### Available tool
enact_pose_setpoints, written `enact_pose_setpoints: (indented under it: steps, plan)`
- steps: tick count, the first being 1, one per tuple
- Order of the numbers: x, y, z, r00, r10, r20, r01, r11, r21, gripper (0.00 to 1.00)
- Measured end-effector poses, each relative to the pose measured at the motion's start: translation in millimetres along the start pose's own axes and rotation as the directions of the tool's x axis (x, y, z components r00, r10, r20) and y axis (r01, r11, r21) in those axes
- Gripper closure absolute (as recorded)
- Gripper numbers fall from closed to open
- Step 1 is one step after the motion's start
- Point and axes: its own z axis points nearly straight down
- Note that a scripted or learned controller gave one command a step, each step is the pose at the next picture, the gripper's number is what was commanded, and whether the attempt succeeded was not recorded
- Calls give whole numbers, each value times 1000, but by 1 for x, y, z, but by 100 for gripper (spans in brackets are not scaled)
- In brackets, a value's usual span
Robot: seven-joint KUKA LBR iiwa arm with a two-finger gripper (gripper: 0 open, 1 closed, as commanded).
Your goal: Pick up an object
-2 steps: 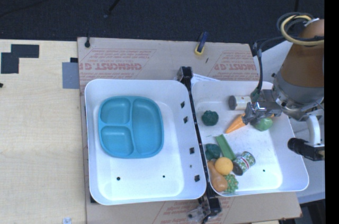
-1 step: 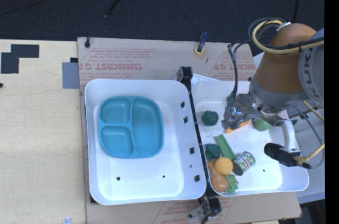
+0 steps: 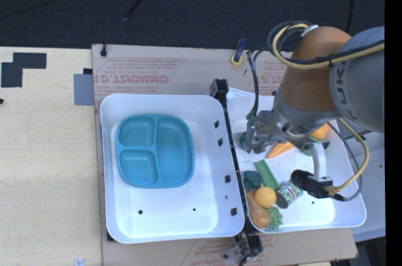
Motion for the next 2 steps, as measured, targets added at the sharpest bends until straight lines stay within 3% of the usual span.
enact_pose_setpoints:
  steps: [2]
  plan:
    - [1,-1,2,1000,3,2,-3,1000,1,100]
